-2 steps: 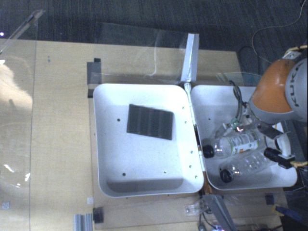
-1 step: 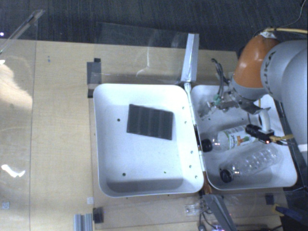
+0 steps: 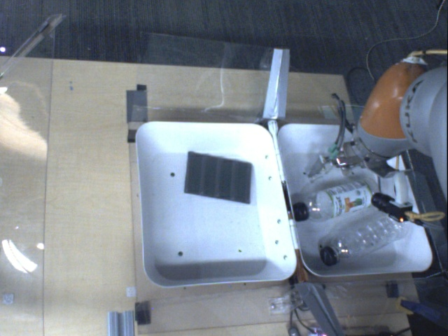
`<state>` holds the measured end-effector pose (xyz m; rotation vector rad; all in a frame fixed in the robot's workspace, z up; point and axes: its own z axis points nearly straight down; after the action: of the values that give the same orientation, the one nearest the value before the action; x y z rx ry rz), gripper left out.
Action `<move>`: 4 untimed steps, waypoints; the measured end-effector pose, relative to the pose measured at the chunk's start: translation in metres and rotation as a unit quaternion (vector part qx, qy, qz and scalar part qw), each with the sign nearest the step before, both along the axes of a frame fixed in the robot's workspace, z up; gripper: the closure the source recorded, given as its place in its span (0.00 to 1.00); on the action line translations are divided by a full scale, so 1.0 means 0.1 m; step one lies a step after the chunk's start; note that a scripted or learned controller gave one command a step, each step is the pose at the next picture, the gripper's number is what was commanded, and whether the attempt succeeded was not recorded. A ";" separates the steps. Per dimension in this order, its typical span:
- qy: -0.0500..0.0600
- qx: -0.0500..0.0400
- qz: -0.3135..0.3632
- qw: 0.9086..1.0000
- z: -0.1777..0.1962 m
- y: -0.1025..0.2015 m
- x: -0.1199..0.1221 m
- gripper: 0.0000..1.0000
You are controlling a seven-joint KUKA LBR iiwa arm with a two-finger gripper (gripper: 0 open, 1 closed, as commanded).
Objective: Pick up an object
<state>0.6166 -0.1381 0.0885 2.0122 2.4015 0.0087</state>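
Bottles: labelled bottle (image 3: 341,201) is seen lying in right bin (image 3: 420,257), just below the jaws; clear bottle (image 3: 360,241) lies nearer the front; dark flat pad (image 3: 218,177) rests in left bin (image 3: 210,268); gripper (image 3: 334,158) is hung over right bin's back; jaws' state cannot be told.

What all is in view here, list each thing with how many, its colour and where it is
bins: two, white, side by side on the bench
dark pad: one, dark grey, flat in the left bin
bottles: two, clear with black caps, lying in the right bin; the upper has a label, the lower is plain
bench: one, light wood, under both bins
arm: one, grey with orange band, over the right bin's far side
gripper: one, metallic, above the right bin, near the labelled bottle
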 end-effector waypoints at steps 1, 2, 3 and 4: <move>-0.001 -0.002 0.035 0.999 0.01 -0.41 -0.60 0.00; -0.001 -0.002 0.010 1.000 0.45 -0.68 -0.88 0.00; -0.004 -0.002 0.130 0.992 0.02 0.15 -1.02 0.00; -0.010 -0.007 0.198 0.980 0.03 0.21 -1.20 0.00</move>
<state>0.4969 -0.1173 0.0919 1.4864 2.7321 0.0156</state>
